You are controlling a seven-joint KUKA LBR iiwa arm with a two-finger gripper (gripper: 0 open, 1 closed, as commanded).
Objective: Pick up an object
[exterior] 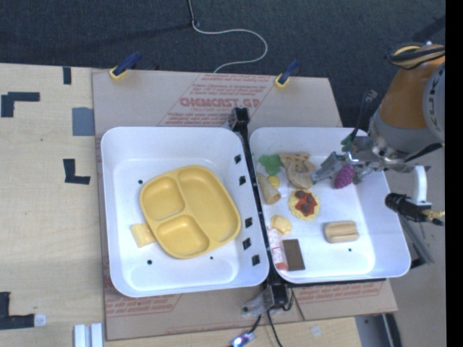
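a: where is the gripper (pixel 338 166) right now?

b: over the right bin (pixel 376 262), near its upper right part. the arm (pixel 409 110) comes in from the right, grey with the orange band above the wrist.

a: and the purple object (pixel 344 175)?

b: right at the fingers. it looks like a small purple bunch, maybe toy grapes, sitting just below and to the right of the dark fingertips, touching or nearly touching them.

a: is it held?

b: i cannot tell. the fingers are dark and blur into each other, so whether they stand wide or narrow is not clear, and i cannot see the purple object between them for certain.

a: what else lies in that bin?

b: a green piece (pixel 270 163) near the top left, a tan flat piece (pixel 296 166) beside it, just left of the gripper. below those a small round pizza-like toy (pixel 304 204), a pale yellow piece (pixel 271 189) by the left wall, a bread-like loaf (pixel 341 231) lower right, and a brown block (pixel 293 254) near the bottom left corner.

a: and the left bin (pixel 123 266)?

b: a yellow divided plate (pixel 189 210) in the middle, with a small yellow block (pixel 142 234) touching its lower left edge.
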